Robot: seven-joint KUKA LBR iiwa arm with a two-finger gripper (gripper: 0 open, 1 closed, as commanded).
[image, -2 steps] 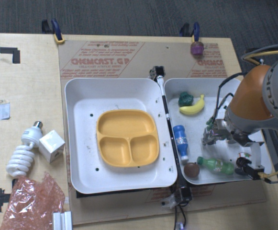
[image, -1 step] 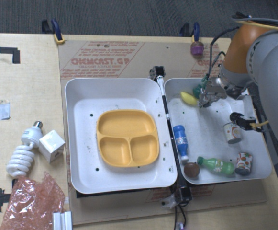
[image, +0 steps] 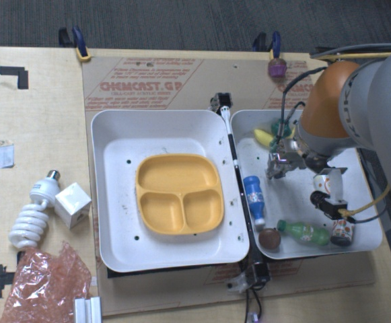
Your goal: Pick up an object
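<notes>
Blue-labelled bottle (image: 253, 199) lies lengthwise along the right bin's (image: 363, 247) left wall, just left of and below the gripper (image: 279, 163), which hovers over bare floor, its finger spread impossible to tell.

Right bin (image: 245, 123) crowded — blue tube (image: 253, 199), green bottle (image: 304, 231), brown ball (image: 270, 238) ring its bare middle.

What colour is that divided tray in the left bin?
Yellow-orange; the tray shows best in the overhead camera view.
</notes>
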